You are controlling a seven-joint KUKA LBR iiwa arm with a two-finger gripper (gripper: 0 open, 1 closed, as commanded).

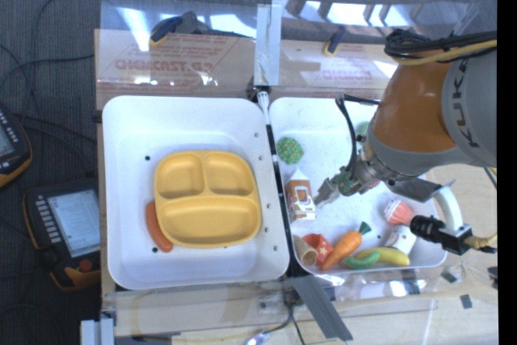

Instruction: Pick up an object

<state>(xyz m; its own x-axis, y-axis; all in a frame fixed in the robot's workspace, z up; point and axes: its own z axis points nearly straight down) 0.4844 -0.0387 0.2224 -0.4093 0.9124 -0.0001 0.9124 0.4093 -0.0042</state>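
In the right bin point(279, 174), the gripper point(329, 191) hangs with fingers parted, holding nothing. A small carton point(300, 199) stands just to its left, its long axis running toward the camera.

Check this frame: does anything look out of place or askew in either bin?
One thing: an orange hot-dog-like toy in the left bin lies wedged partly under the yellow tray. The right bin's toys are loosely heaped, nothing damaged.
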